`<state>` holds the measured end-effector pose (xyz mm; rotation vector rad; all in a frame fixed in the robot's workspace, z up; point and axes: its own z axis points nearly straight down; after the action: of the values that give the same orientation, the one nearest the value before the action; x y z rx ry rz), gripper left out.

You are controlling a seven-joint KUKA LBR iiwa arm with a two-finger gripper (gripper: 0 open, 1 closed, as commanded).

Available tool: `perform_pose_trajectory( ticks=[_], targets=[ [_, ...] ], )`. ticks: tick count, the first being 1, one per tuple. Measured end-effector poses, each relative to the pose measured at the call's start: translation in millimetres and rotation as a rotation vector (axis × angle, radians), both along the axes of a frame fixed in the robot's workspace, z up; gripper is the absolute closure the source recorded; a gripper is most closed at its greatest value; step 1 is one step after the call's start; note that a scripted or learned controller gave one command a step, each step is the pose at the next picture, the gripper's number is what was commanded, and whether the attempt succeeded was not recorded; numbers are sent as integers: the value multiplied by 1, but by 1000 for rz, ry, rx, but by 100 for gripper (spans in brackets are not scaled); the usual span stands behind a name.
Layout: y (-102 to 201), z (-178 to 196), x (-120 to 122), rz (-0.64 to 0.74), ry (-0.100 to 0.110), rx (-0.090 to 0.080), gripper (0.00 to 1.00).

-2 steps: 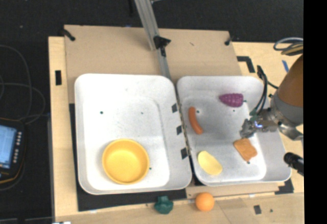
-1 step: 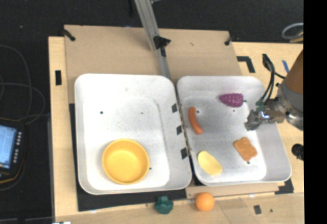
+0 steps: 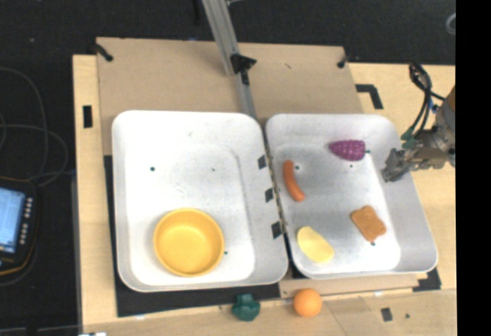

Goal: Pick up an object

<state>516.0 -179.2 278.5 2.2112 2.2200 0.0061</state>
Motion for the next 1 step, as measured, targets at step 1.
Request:
perform_pose_trajectory(
  ticks=[1],
  targets=[
    [49, 5, 7, 4, 4, 3, 100]
  ],
)
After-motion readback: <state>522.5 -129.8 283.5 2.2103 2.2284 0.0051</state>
